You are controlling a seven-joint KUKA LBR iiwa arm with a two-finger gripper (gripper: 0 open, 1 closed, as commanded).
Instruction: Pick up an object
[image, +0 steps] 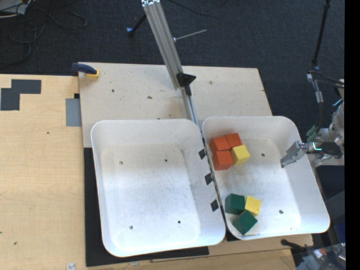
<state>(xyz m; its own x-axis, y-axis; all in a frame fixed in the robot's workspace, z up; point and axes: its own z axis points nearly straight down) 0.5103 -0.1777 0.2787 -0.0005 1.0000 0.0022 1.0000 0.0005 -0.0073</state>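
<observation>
Your pale table point(225, 91) over dark carpet point(253, 27); right bin point(304, 207) blocks point(228, 149); end effector point(295, 153), grip state unclear.

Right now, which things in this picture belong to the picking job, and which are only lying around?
Belong to the job:
- gripper, at the right bin's right edge
- right bin
- orange blocks
- yellow block beside them
- green blocks
- second yellow block touching them

Lying about:
- left bin
- aluminium bar behind the bins
- blue and yellow clamp
</observation>
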